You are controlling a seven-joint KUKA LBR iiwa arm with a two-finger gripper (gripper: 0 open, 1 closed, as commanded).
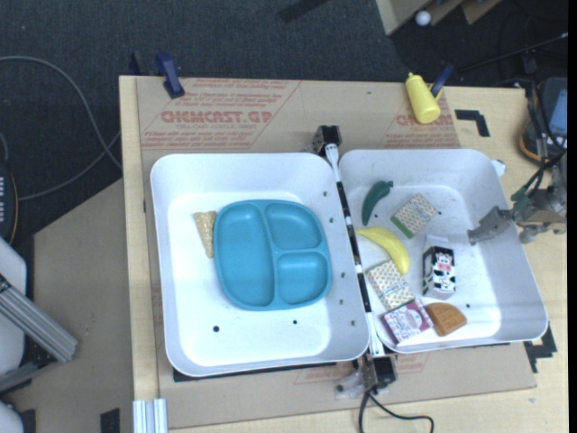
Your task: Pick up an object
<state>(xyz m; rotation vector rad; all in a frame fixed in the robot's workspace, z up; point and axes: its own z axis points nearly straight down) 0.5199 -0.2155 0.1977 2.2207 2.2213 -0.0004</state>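
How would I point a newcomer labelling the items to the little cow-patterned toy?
Go to the right-hand white bin, the one holding many small things. Near its middle, right of the yellow banana and above the brown bread-like piece, stands the cow toy. Its black-and-white patches match nothing else nearby.

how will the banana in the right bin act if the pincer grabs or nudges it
The banana looks like a smooth toy, so it is probably light and stiff, and perhaps slippery between fingers. Its curved, rounded body may pivot or roll when nudged rather than slide straight. It lies close to the patterned packet, so a push toward that side would likely shove the packet too.
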